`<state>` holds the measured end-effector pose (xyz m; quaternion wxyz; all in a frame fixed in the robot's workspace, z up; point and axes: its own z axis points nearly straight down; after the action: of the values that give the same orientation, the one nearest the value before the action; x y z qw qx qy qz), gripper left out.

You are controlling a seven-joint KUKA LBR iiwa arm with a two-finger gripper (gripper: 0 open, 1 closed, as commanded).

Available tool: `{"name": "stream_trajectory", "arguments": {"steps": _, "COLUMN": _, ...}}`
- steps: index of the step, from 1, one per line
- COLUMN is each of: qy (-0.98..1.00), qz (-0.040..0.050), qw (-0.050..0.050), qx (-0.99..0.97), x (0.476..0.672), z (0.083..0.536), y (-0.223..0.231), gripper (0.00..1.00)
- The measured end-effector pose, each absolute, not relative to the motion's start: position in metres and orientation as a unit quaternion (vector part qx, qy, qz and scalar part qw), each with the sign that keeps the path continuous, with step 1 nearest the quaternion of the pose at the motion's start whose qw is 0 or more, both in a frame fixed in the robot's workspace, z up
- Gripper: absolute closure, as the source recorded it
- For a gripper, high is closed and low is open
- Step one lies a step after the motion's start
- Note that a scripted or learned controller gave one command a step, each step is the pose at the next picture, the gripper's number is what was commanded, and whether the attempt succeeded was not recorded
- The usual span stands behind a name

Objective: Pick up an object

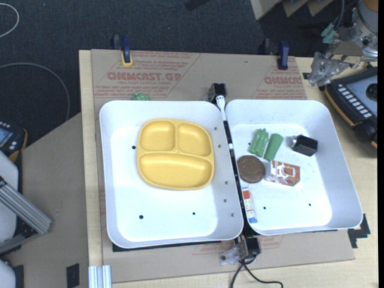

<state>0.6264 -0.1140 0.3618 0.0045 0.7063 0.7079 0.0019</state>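
1. Gripper beyond far right corner of right bin, outside it; spread or pressed together: cannot tell (too small).
2. Mid right bin: green pieces, brown disc just beside, red-white packet, black block.
3. Left of right bin: yellow plate in left bin.

The arm is cut off by the top and right edges, and the gripper beneath it is too small and cluttered to make out. A small green thing sits half hidden behind the left bin's far rim. The red-and-white packet bears print too small to read, and whether the brown disc overlaps it cannot be told.
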Motion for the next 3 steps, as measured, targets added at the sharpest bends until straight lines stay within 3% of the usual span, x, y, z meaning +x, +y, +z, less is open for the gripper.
{"name": "stream_trajectory", "arguments": {"steps": 2, "qy": 0.708, "qz": 0.0036, "qw": 0.008, "qx": 0.706, "x": 0.628, "z": 0.383, "y": -0.114, "gripper": 1.0}}
{"name": "stream_trajectory", "arguments": {"steps": 3, "qy": 0.704, "qz": -0.0022, "qw": -0.001, "qx": 0.71, "x": 0.594, "z": 0.355, "y": -0.181, "gripper": 1.0}}
